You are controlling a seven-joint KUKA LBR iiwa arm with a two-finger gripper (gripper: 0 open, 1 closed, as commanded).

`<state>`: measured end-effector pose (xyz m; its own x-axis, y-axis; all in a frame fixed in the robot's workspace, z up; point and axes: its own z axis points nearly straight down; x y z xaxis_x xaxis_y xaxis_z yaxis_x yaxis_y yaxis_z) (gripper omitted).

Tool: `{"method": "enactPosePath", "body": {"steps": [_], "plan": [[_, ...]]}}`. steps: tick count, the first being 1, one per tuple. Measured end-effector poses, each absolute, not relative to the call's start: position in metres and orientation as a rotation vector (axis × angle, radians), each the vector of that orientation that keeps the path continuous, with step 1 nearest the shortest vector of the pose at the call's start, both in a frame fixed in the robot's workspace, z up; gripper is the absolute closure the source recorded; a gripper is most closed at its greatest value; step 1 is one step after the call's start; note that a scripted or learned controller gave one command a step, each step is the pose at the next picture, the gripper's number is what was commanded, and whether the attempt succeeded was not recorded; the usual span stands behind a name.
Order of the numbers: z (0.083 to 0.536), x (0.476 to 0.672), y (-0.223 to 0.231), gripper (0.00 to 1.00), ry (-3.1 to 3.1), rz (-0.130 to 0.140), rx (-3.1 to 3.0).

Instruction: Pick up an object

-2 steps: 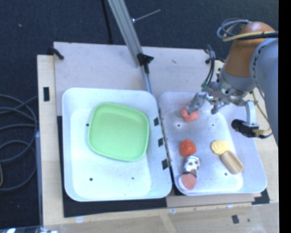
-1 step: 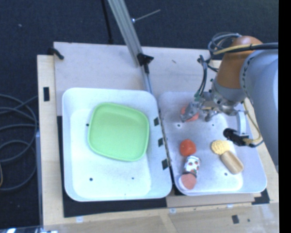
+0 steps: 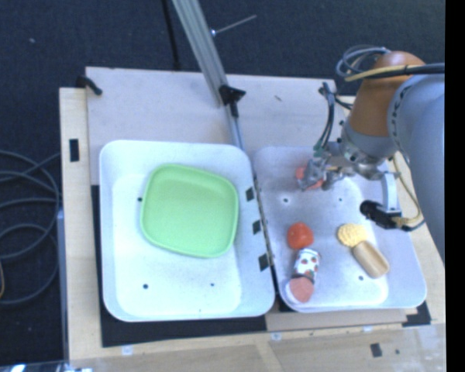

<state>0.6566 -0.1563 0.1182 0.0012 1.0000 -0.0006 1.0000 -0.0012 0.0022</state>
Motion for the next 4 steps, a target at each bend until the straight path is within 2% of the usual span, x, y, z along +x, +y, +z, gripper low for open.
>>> {"method": "enactPosePath", "body": {"steps": [1, 3, 4], "plan": [[0.172, 0.666, -0.163, 1.0, 2.218, 0.005, 2.218], [0.271, 0.664, -0.173, 1.0, 2.219, 0.004, 2.219], [0.271, 0.641, -0.128, 1.0, 2.222, 0.002, 2.218]]}}
